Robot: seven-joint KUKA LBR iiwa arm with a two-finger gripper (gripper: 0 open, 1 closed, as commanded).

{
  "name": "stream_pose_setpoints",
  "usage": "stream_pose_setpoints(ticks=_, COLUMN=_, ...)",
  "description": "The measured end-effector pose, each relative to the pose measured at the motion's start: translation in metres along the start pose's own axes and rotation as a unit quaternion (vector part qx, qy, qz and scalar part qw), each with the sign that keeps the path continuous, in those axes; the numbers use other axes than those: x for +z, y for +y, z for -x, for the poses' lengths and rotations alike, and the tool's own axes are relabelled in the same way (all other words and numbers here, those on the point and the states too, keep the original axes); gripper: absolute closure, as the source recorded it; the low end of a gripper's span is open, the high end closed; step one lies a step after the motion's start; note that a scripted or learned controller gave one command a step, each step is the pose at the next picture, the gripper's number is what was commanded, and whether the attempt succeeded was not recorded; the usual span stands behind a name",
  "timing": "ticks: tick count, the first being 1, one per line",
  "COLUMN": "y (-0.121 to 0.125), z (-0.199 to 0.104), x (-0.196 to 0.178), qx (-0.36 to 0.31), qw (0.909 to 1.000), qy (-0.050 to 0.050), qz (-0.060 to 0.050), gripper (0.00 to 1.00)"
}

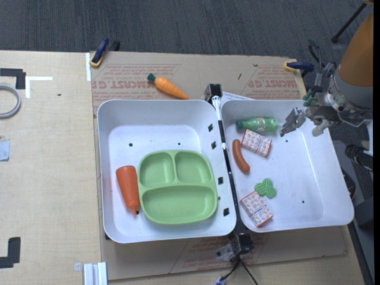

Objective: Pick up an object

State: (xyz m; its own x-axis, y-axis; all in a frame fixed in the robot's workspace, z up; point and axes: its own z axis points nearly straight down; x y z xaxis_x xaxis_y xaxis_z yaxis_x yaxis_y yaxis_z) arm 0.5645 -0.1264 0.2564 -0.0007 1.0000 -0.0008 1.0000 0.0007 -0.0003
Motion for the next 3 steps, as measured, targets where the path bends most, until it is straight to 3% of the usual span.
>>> stream_pose_setpoints(ticks=1, y=0.008, z=-0.026, x=0.139, qx=0.092, qw=0.9957, qy=0.000, qz=-0.001, gripper=0.00)
stream_pose_setpoints(ticks=2, y=0.022, z=-0.035, x=0.164, qx=0.267, qw=0.9636, qy=0.000, qz=-0.001, gripper=0.00)
stream_pose_setpoints(ticks=3, y=0.022, z=-0.034, x=0.155, qx=0.267, qw=0.9638, qy=0.000, qz=-0.001, gripper=1.00)
